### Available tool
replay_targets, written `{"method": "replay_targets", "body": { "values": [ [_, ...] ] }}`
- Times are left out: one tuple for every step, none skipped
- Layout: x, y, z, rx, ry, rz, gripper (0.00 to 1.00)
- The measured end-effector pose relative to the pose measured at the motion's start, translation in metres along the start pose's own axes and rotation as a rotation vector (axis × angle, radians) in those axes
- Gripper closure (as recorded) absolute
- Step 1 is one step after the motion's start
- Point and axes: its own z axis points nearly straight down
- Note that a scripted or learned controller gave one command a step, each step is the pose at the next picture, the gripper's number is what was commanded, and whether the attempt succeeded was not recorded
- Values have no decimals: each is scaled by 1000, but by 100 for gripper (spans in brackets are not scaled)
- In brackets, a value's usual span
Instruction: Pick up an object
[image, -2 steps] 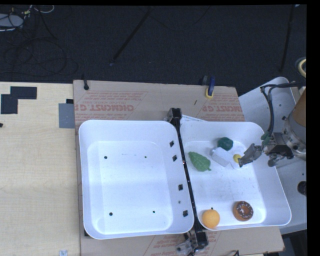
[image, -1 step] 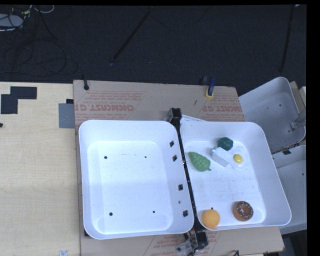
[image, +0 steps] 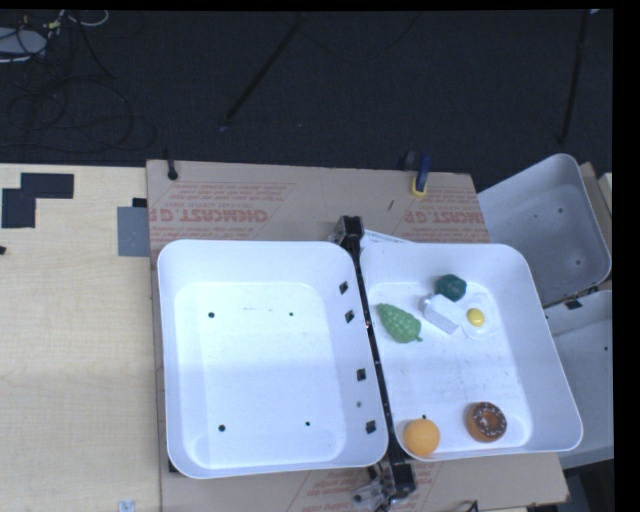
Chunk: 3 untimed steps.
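The right bin (image: 520, 330) holds several small objects. A light green bumpy piece (image: 398, 324) lies near the bin's left wall. A dark green round piece (image: 451, 288) sits toward the back, with a white block (image: 439, 315) just in front of it and a fried-egg shape with a yellow yolk (image: 475, 319) to its right. An orange ball (image: 421, 437) rests in the front left corner. A brown doughnut (image: 487, 421) lies near the front edge.
The left bin (image: 180, 380) stands beside the right one, joined by a black divider with clips (image: 362, 340). Both bins rest on a cardboard sheet (image: 250, 205). A grey metal plate (image: 545, 220) lies at the back right.
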Motion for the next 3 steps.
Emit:
{"method": "replay_targets", "body": {
  "values": [
    [19,1,-19,6,3,-2,0],
    [19,2,-28,10,3,-6,100],
    [102,2,-18,10,6,-10,100]
  ]
}}
